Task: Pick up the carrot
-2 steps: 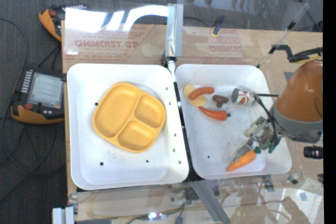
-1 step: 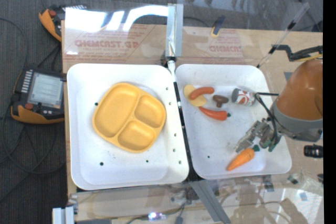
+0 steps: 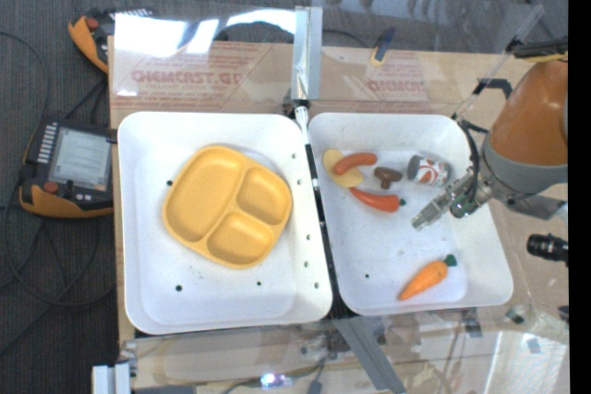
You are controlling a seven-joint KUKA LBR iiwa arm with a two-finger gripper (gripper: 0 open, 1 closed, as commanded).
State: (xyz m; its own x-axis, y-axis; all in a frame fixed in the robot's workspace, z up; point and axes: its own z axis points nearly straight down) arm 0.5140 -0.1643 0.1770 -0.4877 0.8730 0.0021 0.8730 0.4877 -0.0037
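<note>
Hand [image 3: 432, 215], the two-finger metal one on the grey arm with the orange band [image 3: 528, 120], hangs over the right shallow white bin [image 3: 480, 291], roughly mid-bin toward its right side, fingers pointing left and slightly toward the camera. Can't tell if it's open or closed; the tip is too small and foreshortened to read, and nothing shows gripped between the fingers. Target: small orange toy carrot with a green top [image 3: 427, 279] lies flat on the bin floor near the front edge, below the hand in the view, i.e. nearer the camera and about level with the fingertips left-to-right. Apart from the hand, not touching. Long axis runs diagonally: pointed tip toward front-left, green top toward back-right. My read: the next move is a short shift toward the bin's front edge, then a descent, with the wrist turned so the fingers close across the carrot's narrow width rather than along it. Carrot sits alone, so little clutter risk there. The rest of the toy food is clustered at the back of the same bin: a red-orange sausage [image 3: 354, 163] on a pale yellow piece, a red chili pepper [image 3: 377, 199], a small brown item [image 3: 387, 173] and a red-and-white can [image 3: 427, 170] on its side. Left bin [image 3: 138, 291] holds a yellow three-section plate [image 3: 228, 205], not relevant here.
</note>
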